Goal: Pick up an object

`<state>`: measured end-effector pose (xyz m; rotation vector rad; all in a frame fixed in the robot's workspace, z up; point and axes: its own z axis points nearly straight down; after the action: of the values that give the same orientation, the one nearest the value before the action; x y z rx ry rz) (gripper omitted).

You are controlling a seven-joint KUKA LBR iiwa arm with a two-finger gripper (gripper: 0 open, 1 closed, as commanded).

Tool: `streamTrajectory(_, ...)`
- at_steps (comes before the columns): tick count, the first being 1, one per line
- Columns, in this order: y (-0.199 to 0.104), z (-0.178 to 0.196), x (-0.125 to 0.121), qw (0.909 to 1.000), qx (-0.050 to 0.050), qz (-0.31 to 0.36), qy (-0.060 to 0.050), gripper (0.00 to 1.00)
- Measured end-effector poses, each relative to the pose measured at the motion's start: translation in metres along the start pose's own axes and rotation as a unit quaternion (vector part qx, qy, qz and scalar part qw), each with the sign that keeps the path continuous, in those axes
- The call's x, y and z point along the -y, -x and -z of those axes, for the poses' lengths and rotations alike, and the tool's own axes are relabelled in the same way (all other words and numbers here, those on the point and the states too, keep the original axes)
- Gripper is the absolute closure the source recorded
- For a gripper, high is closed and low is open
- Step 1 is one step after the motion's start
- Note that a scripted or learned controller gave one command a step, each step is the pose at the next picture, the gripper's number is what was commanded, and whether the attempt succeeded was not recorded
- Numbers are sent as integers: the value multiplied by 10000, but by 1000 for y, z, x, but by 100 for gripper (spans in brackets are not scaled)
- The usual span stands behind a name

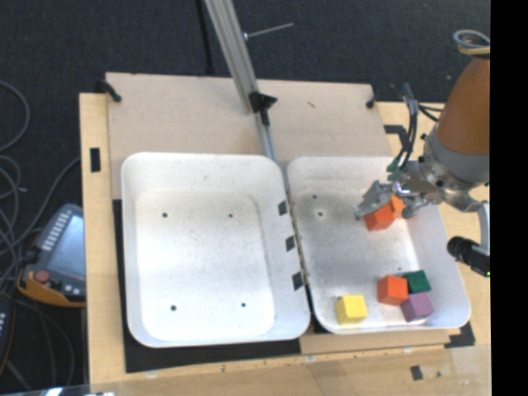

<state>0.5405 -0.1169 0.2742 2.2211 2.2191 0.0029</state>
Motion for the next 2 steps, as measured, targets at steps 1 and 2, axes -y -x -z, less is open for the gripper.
streamTrajectory(1,73,-127,8,10000,9,-16,-45,0)
streamTrajectory(2,73,-171,-83,10000,3,26,-2,0)
